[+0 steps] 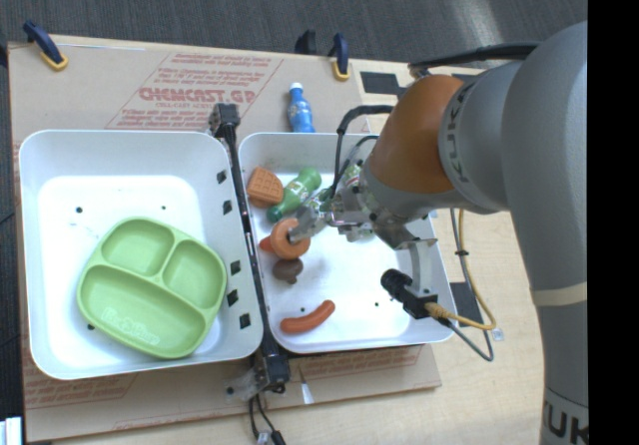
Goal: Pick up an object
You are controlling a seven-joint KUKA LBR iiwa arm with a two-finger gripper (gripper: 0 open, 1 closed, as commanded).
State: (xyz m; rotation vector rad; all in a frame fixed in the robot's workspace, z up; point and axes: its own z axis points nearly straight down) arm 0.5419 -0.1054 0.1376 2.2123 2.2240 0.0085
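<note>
Left bin (40,184): fills the left half of the frame, white and shallow.
Green tray (152,285): a light green divided plate with three compartments, lying flat in the lower part of the left bin.
Divider (240,223): a black strip running down between the two bins at centre frame.
Cardboard (150,84): a brown sheet with red print under both bins, held by blue clamps (45,44) along the top edge.
Blue bottle (299,109): lying on the cardboard just above the right bin.
Right bin (349,328): right of centre, holding several toy foods.
Orange piece (265,187): upper left of the right bin, near the divider.
Green bottle (299,189): just right of the orange piece, tilted.
Doughnut (288,239): brown-orange ring at the middle left of the right bin, directly at the fingertips.
Dark lump (288,270): just below the doughnut.
Sausage (308,316): lying at the lower middle of the right bin, well apart from the gripper.
Gripper (300,229): reaching left from the orange-banded wrist, low over the doughnut; finger spread cannot be told, nor whether anything is held.
</note>
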